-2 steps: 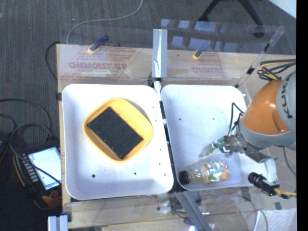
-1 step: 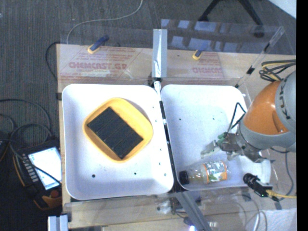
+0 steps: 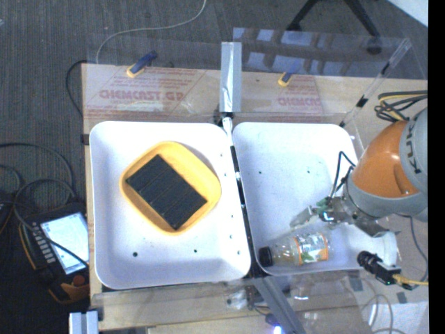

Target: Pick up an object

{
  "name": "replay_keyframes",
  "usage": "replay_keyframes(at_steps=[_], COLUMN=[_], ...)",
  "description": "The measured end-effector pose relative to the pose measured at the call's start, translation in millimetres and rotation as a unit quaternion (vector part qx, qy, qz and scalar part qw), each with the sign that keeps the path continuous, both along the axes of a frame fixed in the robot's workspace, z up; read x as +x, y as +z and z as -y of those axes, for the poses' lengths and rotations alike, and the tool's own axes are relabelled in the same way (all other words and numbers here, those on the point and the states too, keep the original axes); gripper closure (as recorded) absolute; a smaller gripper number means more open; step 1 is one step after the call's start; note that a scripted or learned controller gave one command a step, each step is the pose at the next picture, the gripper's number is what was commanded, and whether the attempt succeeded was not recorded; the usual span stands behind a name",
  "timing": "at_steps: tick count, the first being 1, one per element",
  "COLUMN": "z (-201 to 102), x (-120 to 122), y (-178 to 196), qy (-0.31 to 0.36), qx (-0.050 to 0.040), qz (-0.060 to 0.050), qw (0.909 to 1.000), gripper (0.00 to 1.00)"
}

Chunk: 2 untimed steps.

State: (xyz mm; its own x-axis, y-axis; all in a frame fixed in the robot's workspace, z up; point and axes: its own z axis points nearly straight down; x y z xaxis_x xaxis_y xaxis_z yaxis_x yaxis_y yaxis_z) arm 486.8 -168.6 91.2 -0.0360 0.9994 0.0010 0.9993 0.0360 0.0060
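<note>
Left of the clear plastic bottle (image 3: 297, 250) with its black cap and orange label, a shallow white plastic bin (image 3: 111, 256) bears a yellow rounded dish (image 3: 206, 174) topped by a dark charcoal ribbed square panel (image 3: 166, 191).

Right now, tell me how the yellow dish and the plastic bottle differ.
The yellow dish lies flat in the left bin; the plastic bottle lies on its side in the right bin, along its near wall. The dish is opaque, broad and holds a dark ribbed panel; the bottle is clear and slim, with an orange label and a dark cap. Both rest apart from the gripper.
</note>
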Motion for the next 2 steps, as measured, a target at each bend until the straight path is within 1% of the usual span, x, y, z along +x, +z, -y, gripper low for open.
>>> replay_keyframes(at_steps=[1, 2], z=[5.9, 9.9], x=[7.8, 2.9], y=[12.5, 0.4], qy=[-0.058, -0.123], qx=[-0.0003, 0.0002], qz=[-0.006, 0.003], qw=[0.9983, 0.9924], gripper=[0.00, 0.00])
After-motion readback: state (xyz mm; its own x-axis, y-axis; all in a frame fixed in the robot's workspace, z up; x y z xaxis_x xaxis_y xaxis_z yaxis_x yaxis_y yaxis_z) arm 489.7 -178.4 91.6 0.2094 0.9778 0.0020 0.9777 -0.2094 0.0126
